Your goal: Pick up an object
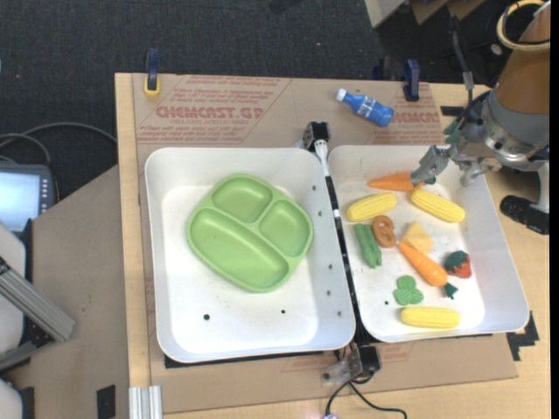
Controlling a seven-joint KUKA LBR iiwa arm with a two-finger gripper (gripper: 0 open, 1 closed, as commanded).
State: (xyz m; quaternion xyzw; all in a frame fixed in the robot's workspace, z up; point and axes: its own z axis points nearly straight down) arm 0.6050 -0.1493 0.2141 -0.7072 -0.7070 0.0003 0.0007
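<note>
Camera view | board [218, 107] print "CHEMCAST GP" | claw [430, 166] above carrot [391, 182], finger state unclear

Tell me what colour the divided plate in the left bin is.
Light green: the three-compartment plastic plate shows clearly in the camera view.
</note>
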